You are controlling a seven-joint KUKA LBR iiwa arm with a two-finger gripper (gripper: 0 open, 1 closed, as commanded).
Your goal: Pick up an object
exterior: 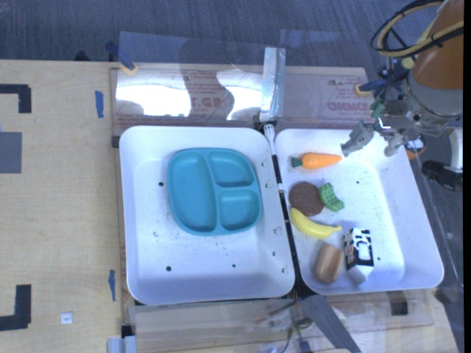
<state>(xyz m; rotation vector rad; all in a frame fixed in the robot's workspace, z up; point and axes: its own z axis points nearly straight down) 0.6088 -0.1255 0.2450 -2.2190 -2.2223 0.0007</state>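
Two white bins (140, 271) sit on a wooden bench (59, 197); the fingers (375, 142) hang spread, holding nothing.

Bright, even overhead light. Strong glare on the clear plastic sheet (191, 90) behind the two shallow white bins (140, 197), washing out detail there. White bin floors near overexposed. Soft short shadows under the teal divided plate (213, 190). Overall slightly soft focus; grey-and-orange arm (438, 65) at right edge blurry.

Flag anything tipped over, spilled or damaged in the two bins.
Nothing stands out. The blue divided plate sits flat in the left bin; the carrot, banana and other toy foods lie loose and intact in the right bin.
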